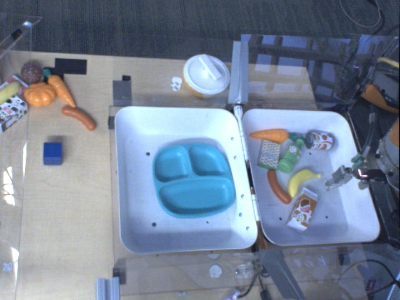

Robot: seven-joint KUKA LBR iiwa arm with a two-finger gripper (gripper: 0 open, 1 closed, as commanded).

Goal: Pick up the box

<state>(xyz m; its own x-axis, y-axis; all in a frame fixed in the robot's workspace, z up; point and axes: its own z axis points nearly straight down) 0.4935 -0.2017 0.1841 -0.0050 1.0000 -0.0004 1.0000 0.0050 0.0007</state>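
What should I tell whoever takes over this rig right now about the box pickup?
Hand: over the right white bin's right side, nothing visibly held; finger state unclear.
Box: the small white and brown carton box lies tilted on that bin's floor, near the front, just below the yellow banana and the red sausage. The hand is up and to its right, apart from it.
Done: no grasp yet.
Left: reach the box, grip it, lift it.
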